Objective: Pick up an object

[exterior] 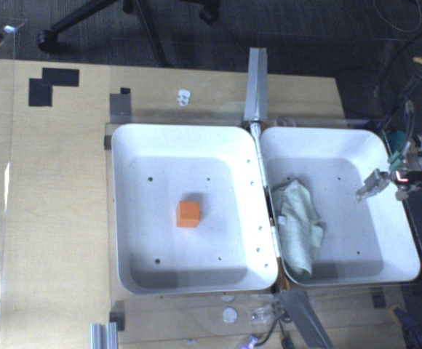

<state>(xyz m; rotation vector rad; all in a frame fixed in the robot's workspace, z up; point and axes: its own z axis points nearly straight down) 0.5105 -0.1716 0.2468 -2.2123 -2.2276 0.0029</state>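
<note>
Lying mid left bin [134,158], orange cube [188,214] well apart from fingers [371,185]; finger state unclear.

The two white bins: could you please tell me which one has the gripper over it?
The right bin, holding the crumpled pale cloth; the gripper hangs above its right side. The left bin holds the orange cube.

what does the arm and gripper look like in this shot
At the right edge of the camera view, the gripper has slim, pale grey metallic fingers that taper toward the right bin. Behind them sits a darker, blocky wrist section with teal-green cabling or fittings running up from it. A patch of orange shows at the frame's edge just above. Finer markings are too small to make out.
</note>
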